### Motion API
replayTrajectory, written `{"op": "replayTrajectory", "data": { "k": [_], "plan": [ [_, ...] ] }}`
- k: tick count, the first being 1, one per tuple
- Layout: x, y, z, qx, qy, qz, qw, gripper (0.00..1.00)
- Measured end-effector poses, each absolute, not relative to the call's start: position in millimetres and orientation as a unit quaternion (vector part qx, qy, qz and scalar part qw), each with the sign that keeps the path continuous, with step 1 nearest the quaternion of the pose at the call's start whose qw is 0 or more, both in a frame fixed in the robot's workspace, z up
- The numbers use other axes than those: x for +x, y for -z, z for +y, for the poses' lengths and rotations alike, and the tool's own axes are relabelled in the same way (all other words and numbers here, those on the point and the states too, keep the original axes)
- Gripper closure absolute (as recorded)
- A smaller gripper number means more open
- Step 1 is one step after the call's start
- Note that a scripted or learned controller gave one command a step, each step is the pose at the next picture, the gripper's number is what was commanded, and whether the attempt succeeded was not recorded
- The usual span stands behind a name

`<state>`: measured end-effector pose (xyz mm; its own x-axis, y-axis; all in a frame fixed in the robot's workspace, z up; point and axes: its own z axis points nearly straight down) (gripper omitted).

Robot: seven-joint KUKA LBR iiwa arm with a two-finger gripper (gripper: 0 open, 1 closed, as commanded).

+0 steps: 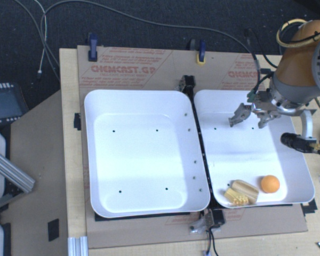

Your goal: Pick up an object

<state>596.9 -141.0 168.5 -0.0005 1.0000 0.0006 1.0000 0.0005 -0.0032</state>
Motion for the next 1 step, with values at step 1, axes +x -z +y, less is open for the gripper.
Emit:
{"op": "replayTrajectory", "data": {
  "k": [1],
  "plan": [
    [597.2,-120.5,-131.4,-0.707,-0.0011,-0.707,0.002,0.00]
  ]
}}
